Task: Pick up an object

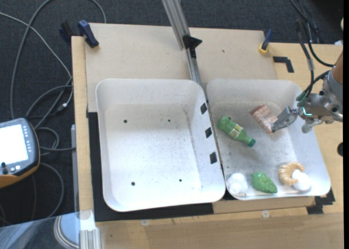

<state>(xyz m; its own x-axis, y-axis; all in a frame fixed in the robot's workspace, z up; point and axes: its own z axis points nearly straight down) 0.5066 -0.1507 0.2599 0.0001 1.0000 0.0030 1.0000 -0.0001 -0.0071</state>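
In the right bin [313, 149] lie a green bottle [236, 131] on its side, a reddish-brown packet [264, 117], a white ball [238, 183], a green lumpy object [264, 183] and a tan ring-shaped pastry [289, 171] with a white piece [301, 182] beside it. My gripper [295, 122] hangs over the right side of this bin, just right of the packet. It is open: one finger [283, 119] reaches close to the packet's right edge and the other sits apart to the right. Nothing is between them.
The left bin [109, 133] sits beside the right one, with a slanted metal rail [173, 10] running down to the divide between them. A handheld pendant [16, 149] and cables lie off the bench at the left. Clamps sit at the board's back corners.
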